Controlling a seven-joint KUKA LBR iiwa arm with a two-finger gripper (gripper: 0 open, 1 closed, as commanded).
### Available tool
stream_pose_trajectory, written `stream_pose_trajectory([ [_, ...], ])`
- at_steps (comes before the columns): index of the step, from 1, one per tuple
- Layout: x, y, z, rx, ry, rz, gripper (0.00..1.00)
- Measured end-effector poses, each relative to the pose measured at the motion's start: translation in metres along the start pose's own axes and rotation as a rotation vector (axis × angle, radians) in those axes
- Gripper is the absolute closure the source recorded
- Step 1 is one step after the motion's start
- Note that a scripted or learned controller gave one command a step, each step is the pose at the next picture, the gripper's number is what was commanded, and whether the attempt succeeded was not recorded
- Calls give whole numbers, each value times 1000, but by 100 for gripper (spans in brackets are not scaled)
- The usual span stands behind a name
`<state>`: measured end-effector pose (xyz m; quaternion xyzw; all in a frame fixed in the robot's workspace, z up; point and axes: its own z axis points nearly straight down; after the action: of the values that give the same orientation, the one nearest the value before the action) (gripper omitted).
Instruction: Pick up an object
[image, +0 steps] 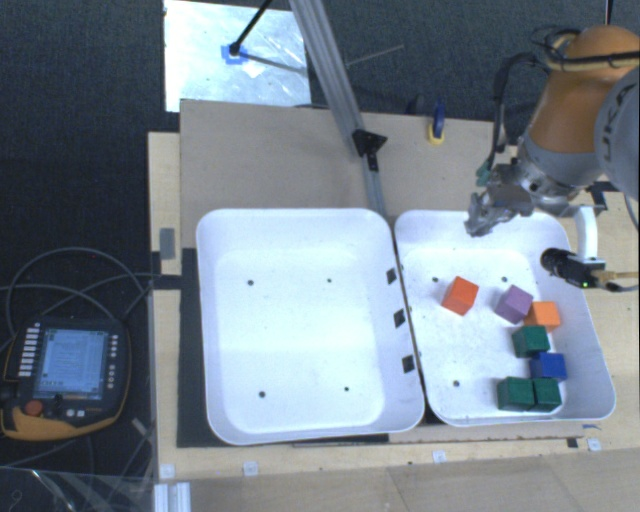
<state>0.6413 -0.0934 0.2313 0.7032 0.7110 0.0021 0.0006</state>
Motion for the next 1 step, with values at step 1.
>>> stream_pose_trajectory([
  [1, 52, -3, 10, 3, 0, 1, 100],
])
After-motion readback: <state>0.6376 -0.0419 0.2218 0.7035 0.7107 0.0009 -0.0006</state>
